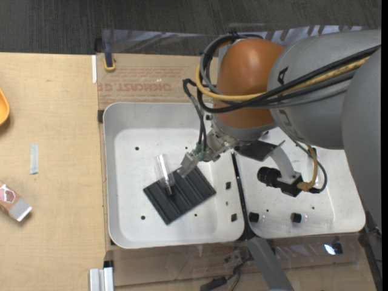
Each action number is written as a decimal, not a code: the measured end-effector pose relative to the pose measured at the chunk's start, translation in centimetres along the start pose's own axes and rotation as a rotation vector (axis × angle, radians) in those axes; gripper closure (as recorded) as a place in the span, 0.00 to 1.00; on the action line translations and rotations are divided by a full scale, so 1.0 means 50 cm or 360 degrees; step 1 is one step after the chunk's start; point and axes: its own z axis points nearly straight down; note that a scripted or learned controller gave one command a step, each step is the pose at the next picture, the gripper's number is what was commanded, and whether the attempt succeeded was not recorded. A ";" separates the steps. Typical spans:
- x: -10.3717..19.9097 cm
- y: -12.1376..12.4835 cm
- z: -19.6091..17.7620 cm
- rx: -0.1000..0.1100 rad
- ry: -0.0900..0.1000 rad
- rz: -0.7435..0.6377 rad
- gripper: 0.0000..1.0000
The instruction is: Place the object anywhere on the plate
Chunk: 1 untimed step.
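From my seat I see the arm [303,83] reaching in from the right, its orange band bulking over the seam between the two white bins, and the gripper [195,160] hanging low over the left bin [118,180]. The dark ribbed plate [182,197] lies flat on that bin's floor, turned at a slant, and a small clear tube-like object [164,171] lies across the plate's upper left part, touching its ridges. The gripper's tip sits just beside that object, to its right, at the plate's upper edge. I cannot tell how far apart the fingers stand; the wrist and cabling crowd the tip, and I see nothing clearly pinched between them. As I judge it, the object seems to rest on the plate by its own weight, so the placing step looks at or near its end, and what is in hand is the release and the pull-away. If so, the next move calls for a straight lift clear of the plate, without a sideways sweep, since the light tube could roll along the ribs or be nudged off the edge by a trailing finger. If the tube is in fact still caught at the tip, it would want a gentle opening first. The right bin [345,220] holds small dark bits, and a wrapped item [13,202] lies on the tabletop [54,114] to the left, well apart from the work.
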 end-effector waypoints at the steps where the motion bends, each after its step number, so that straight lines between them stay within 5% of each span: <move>1: 0.000 0.000 0.000 0.0000 0.0000 0.0000 0.00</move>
